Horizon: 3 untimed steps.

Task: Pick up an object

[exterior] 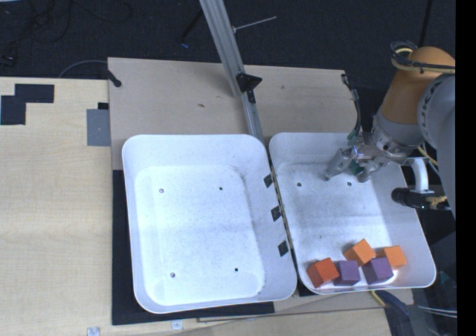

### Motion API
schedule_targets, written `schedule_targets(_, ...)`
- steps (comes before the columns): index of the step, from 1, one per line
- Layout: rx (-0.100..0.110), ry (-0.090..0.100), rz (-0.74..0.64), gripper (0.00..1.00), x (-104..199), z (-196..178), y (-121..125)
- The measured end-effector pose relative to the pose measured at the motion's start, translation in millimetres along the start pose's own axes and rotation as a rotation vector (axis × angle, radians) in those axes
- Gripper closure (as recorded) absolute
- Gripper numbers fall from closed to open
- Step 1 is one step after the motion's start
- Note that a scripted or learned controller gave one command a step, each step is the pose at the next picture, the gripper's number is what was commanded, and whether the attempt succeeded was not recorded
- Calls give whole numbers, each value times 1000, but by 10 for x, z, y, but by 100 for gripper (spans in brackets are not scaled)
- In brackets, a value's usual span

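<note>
The hand (349, 167) hangs over the upper part of the right bin (327, 212), its metal fingers too small and blurred to read, so can't tell whether they're spread or closed; nothing can be made out between them. Behind it the grey wrist and orange band of the arm (407, 100) come in from the right, w/ the arm's far side cut off at the frame edge and a white-and-black fitting just below it, details unclear. The task's things sit well apart from the hand, bunched along the right bin's near rim: a red-orange cube (323, 271) at left, a purple cube (347, 273) touching it, an orange cube (362, 251) just behind, a second purple cube (378, 270) and another orange cube (395, 256) at right. They crowd each other, so some faces are hidden. The left bin (197, 219) lies just beside the right one, joined by small black clips at the shared edge. Both rest on the tan bench (178, 97). A slanted metal rail (223, 37) rises from the bench's back, top cut off. Cables on the dark floor beyond are hard to make out.
</note>
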<state>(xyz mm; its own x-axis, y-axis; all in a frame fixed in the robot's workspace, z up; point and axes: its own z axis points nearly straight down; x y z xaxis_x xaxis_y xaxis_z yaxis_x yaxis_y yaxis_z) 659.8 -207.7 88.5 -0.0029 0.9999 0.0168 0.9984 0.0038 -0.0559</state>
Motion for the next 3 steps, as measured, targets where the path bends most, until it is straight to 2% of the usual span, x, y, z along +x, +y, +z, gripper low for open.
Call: schedule_targets(3,0,-1,-2,0,1,0,1)
